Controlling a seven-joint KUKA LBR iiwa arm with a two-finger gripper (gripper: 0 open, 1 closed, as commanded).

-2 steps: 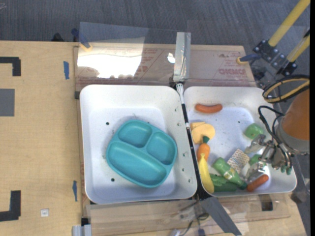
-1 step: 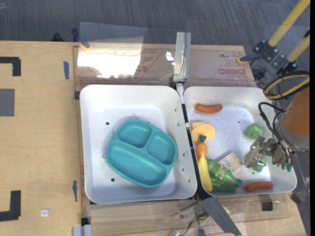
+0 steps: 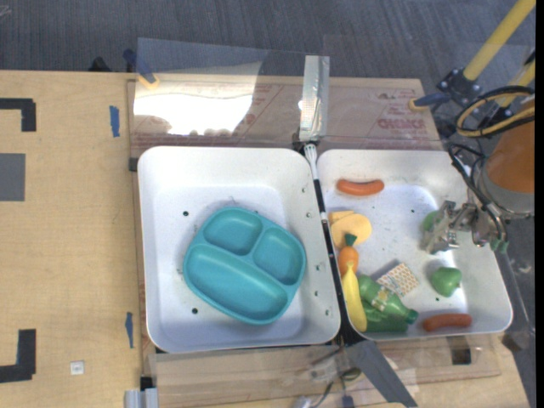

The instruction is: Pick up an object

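The gripper [image 3: 448, 228] hangs low over the right bin [image 3: 399, 189], toward that bin's right wall, and something green sits right at its fingertips; whether that green piece is caught between the jaws or merely lies under them cannot be told, nor can how wide the jaws stand. Just below the gripper lies a green pepper-like toy [image 3: 445, 280], apart from the metal. The step in hand looks like the reach or the closing on a target, since nothing is clearly lifted off the floor. The next move would call for the fingers to settle either side of one small item and close before rising straight up, keeping clear of the bin wall nearby.

Taking the gripper as the landmark: a red sausage [image 3: 360, 187] lies up and to the left of it, near the bin's far edge. A yellow toy [image 3: 351, 227] sits well to its left against the divider, with an orange carrot [image 3: 348, 257] just under that. A small tan cracker-like square [image 3: 398, 279] is down and left, touching a green bottle-shaped toy [image 3: 387, 307]. A yellow banana [image 3: 353, 300] rests beside that along the divider. A second red sausage [image 3: 447, 320] lies straight below, near the front wall.

Far left of the gripper, the left bin [image 3: 161, 185] holds a teal divided plate [image 3: 245, 264], its three compartments bare.
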